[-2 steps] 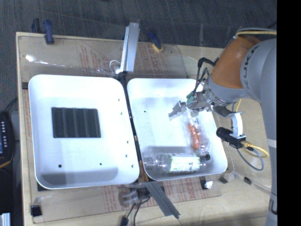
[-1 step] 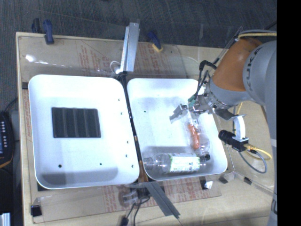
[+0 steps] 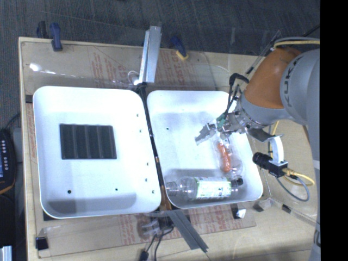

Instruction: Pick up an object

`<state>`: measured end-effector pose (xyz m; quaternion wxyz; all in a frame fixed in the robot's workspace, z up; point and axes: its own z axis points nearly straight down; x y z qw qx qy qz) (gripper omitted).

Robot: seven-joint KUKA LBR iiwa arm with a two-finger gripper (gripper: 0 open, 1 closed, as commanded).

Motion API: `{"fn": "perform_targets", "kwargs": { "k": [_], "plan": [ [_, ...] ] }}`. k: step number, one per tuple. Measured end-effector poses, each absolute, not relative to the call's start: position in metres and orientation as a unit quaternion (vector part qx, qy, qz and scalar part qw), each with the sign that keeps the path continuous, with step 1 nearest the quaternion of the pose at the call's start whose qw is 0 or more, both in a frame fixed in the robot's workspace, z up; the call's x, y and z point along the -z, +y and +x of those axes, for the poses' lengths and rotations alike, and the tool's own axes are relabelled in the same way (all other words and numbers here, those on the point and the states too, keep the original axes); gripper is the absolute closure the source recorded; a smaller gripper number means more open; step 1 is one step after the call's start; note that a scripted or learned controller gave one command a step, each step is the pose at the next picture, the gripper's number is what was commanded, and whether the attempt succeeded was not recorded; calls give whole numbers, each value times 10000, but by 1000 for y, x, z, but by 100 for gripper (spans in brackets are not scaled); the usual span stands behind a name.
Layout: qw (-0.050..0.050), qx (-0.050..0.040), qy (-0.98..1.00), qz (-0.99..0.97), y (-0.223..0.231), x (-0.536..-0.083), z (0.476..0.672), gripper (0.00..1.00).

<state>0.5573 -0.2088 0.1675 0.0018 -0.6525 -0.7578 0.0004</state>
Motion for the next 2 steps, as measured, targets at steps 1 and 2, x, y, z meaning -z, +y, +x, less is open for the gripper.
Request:
{"fn": "perform_targets", "kwargs": {
  "k": [1, 2],
  "plan": [
    [24, -6, -7729, -6345, -203, -139, 576, 0],
    [8, -4, -7387, -6740, -169, -157, 608, 0]
  ]
}}
